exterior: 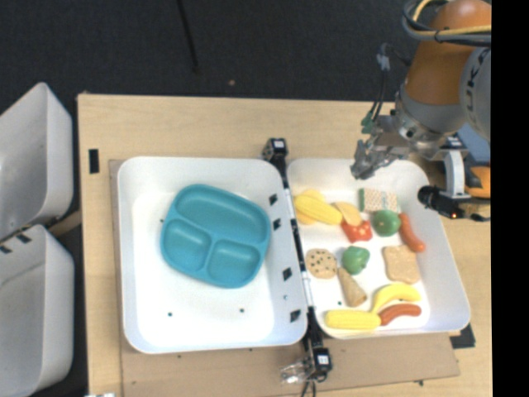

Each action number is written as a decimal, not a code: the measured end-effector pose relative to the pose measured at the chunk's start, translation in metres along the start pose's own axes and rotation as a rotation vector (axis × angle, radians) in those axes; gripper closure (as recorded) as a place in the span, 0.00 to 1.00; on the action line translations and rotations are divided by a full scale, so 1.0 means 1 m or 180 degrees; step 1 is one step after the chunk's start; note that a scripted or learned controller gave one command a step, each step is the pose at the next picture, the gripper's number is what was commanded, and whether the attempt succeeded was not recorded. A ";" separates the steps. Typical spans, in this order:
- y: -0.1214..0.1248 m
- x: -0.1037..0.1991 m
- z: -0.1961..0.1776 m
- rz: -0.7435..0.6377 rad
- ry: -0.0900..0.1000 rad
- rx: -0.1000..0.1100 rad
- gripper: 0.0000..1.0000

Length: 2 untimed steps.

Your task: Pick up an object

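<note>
The right bin [438, 296] holds several toy foods: a yellow corn cob [316, 208], a red tomato [357, 231], a green apple [385, 222], a red sausage [412, 233], a cookie [321, 262], a green pepper [355, 259], a toast slice [401, 264], an ice-cream cone [350, 288], two bananas [395, 294] and a wafer [379, 198]. My gripper [364, 167] hangs over the bin's far edge, above and apart from the wafer. Nothing shows between its fingers.
The left bin [136, 304] holds a blue sectioned plate [216, 235]. Black clips [275, 149] sit along the seam between the bins. White boxes [29, 164] stand off the bench's left side.
</note>
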<state>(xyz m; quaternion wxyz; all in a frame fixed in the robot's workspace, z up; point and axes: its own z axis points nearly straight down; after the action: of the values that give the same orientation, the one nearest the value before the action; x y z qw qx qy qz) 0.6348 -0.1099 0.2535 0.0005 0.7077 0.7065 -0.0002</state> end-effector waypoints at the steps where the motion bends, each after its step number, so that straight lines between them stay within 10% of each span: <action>1: -0.042 0.015 -0.004 0.0009 0.0002 0.0000 1.00; 2: -0.082 0.040 0.005 -0.0008 0.0001 0.0007 1.00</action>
<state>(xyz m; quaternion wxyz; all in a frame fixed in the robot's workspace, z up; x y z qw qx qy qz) 0.5524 -0.0701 0.2483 -0.0004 0.7068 0.7074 -0.0008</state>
